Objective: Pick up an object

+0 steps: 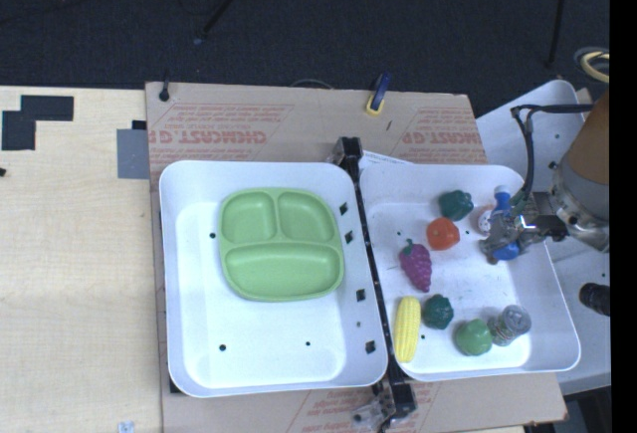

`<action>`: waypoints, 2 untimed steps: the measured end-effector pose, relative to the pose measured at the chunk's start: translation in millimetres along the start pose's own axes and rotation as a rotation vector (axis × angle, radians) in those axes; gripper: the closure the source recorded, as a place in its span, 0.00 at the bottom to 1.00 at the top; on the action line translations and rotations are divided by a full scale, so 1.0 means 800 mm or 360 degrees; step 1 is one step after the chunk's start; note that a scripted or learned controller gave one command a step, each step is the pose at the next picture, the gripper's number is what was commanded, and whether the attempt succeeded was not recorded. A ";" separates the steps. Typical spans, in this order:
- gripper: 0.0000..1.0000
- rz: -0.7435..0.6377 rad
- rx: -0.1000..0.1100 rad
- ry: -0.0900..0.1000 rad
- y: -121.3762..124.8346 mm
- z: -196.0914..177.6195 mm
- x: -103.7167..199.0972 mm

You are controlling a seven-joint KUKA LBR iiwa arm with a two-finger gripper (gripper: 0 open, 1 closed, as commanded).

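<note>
From the camera view, the hand (503, 234) is being held low over the right bin (557, 312), near its right wall; how wide it is set cannot be told. An orange ball (443, 234) is lying just left of it, purple grapes (417, 264) below that. A green plate (280, 244) is being carried in the left bin (189, 322).

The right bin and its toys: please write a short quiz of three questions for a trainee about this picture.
1. True or false: the green divided plate lies in the left bin.
2. Which toy lies nearest the divider between the bins? A) orange tomato B) yellow corn C) purple grapes
3. Fill in: the gripper hangs over the ____ bin.

Key: 1 true; 2 B; 3 right.
</note>
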State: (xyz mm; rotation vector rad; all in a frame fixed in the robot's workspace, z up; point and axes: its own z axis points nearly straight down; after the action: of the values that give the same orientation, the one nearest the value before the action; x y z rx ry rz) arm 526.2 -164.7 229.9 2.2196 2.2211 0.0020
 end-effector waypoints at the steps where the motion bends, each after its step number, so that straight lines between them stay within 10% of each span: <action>1: 1.00 -0.0005 0.0009 0.0005 0.009 0.014 0.063; 2: 1.00 -0.0006 0.0009 0.0005 0.017 0.020 0.129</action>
State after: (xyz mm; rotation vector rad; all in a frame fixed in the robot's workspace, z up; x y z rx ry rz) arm 539.6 -61.9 213.6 2.2198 2.2301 -0.0009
